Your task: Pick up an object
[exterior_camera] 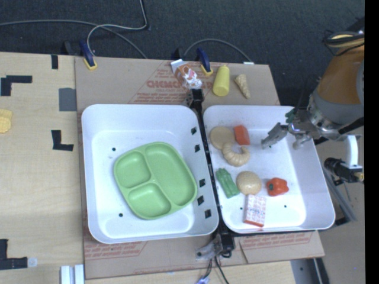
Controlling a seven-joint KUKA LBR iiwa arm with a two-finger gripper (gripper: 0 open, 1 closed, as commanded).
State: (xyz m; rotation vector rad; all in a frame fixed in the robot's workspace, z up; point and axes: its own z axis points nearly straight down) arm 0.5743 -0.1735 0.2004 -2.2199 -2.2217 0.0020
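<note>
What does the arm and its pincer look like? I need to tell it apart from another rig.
The arm is grey, rounded and bulky, with a broad orange band above the wrist. Its pincer is dark grey metal, ending in two slim fingers.

Bench: pale wood top, black tape marks toward its left side. A brown cardboard sheet with red printing lies flat on it.

On the cardboard, two shallow white bins side by side, rims touching at centre. Landmark: left bin. Right bin sits directly right of it.

Beyond the left bin's far right corner, on bare cardboard: a small red-and-white carton; right of that a yellow bottle, upright or nearly so; right again a pale cone-shaped item.

Blue clamps grip the cardboard's far edge, one beyond the left bin's far left corner.

A yellow object lies at the bench's left edge, well left of the left bin.
</note>
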